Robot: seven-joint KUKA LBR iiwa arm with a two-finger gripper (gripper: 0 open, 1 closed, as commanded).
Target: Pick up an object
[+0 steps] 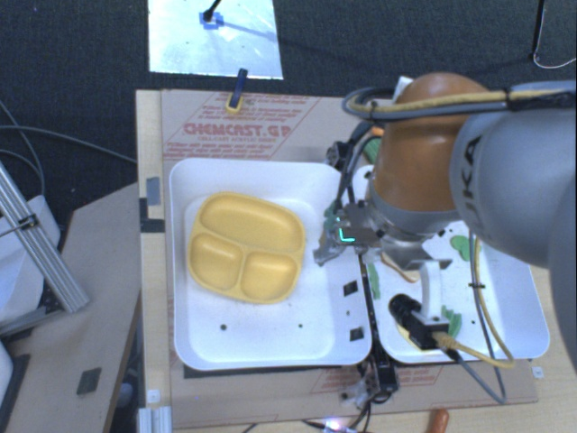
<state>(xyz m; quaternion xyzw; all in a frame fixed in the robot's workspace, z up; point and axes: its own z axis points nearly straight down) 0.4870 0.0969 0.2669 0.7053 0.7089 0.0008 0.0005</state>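
Your main risk is the wall where the two bins meet. The gripper (383,242) hangs right over that seam, at the inner edge of the right bin (518,332). A straight drop from here may land on the rim rather than on anything you can lift.

The nearest candidate is a tan piece (399,266) lying in the right bin just under the wrist, close to that wall. Being so close, it leaves little room on its wall side, so the claw could nudge it away or close on nothing. A few small green pieces (461,244) lie further into the same bin. They look thin and flat, so they may slide out of a pinch.

The yellow tray (245,246) sits in the left bin (270,345), apart from the gripper. It is wide and shallow, so only its rim offers a hold, and it would likely tip.

The arm (505,179) comes in from the right, with its orange band (433,152) above the seam and the wrist pointing down. The wrist hides the claw, so you cannot tell whether it is spread or closed, and I would not assume it holds anything.
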